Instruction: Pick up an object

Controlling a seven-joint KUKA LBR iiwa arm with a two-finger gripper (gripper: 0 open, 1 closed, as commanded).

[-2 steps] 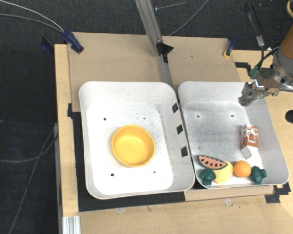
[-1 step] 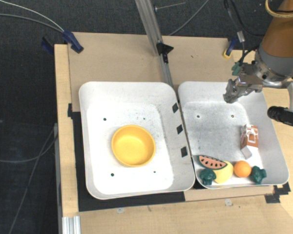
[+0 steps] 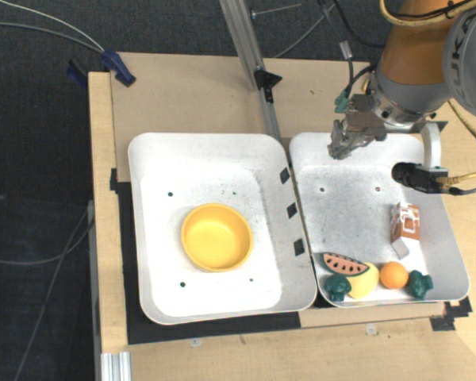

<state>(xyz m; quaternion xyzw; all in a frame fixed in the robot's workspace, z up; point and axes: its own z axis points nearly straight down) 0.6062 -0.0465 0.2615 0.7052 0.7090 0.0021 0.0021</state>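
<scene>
My gripper [image 3: 343,147] hangs over the far edge of the right bin [image 3: 357,205], well above its floor, with nothing visible between its fingers. Along that bin's near edge lie a watermelon slice [image 3: 345,263], a yellow fruit [image 3: 365,281], an orange [image 3: 393,276] and two dark green pieces [image 3: 338,287] [image 3: 419,284]. A small brown and white carton [image 3: 405,222] sits near the right wall. The left bin [image 3: 155,181] holds a yellow bowl [image 3: 216,236].
A metal pole [image 3: 246,42] slants down to the gap between the bins. A black camera mount [image 3: 416,175] sticks out by the right bin's far right corner. Cables run over the dark floor behind the bench.
</scene>
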